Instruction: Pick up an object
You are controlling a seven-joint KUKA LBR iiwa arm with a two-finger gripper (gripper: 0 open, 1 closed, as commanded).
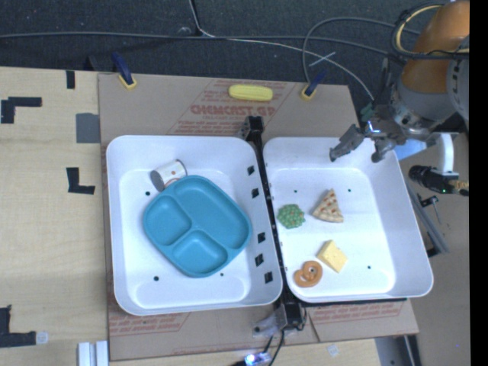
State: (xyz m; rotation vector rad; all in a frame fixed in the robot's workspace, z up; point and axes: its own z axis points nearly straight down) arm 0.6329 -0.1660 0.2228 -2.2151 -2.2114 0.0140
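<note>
The right bin [381,175] holds a green broccoli piece [290,216], a pizza slice [329,207], a yellow cheese block [332,255] and a small brown pretzel-like piece [308,274]. My gripper [357,150] hangs over the bin's far right corner, open, with its two dark fingers spread and nothing between them. It is well above and to the right of the pizza slice. The left bin [122,204] holds a blue divided plate [197,225] and a small tipped cup [168,174].
A yellow banana-like object [250,92] lies on the cardboard behind the bins. Blue-and-yellow clamps [122,72] pin the cardboard at its back corners. Cables run across the dark floor at the top. The arm fills the upper right.
</note>
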